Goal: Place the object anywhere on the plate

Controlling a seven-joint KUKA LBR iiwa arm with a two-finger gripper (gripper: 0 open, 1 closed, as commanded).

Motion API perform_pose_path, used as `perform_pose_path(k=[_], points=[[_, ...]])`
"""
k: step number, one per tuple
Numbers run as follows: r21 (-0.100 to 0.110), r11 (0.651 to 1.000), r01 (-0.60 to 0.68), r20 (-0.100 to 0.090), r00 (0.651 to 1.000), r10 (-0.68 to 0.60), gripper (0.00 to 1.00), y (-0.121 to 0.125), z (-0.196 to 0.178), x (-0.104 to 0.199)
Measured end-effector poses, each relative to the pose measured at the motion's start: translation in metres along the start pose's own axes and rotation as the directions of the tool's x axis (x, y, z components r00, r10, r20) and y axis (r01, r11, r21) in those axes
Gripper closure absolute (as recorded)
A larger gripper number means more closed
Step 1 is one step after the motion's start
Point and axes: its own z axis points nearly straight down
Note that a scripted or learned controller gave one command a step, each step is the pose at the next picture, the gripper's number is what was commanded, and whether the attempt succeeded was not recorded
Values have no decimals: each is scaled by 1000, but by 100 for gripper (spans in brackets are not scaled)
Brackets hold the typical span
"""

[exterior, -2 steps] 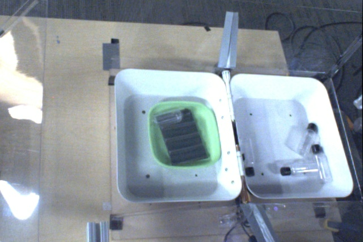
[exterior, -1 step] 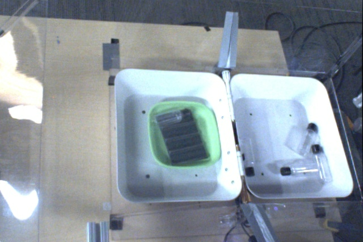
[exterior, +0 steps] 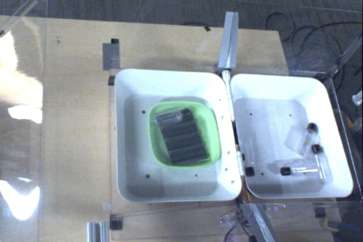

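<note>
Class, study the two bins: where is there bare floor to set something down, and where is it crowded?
Left bin: the green plate, bearing a dark ridged block and a clear vial, fills the middle; a bare strip runs between plate and near wall. Right bin: the far-left floor is bare; clear vials crowd the near-right corner.

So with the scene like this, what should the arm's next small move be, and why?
Probably reach into the right bin toward one of the clear vials. A vial already lies on the dark rack on the green plate in the left bin, while several others lie loose on the right.
</note>
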Motion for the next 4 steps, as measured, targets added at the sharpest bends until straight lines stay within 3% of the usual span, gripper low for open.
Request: perform_pose_path(k=[1,2,3,4], points=[[0,997,-83,0,997,83,0,0,0,0],[1,978,208,-1,978,-208,0,0,1,0],[3,978,211,-5,978,-211,0,13,128,3],[0,951,308,-1,951,-308,0,0,55,0]])
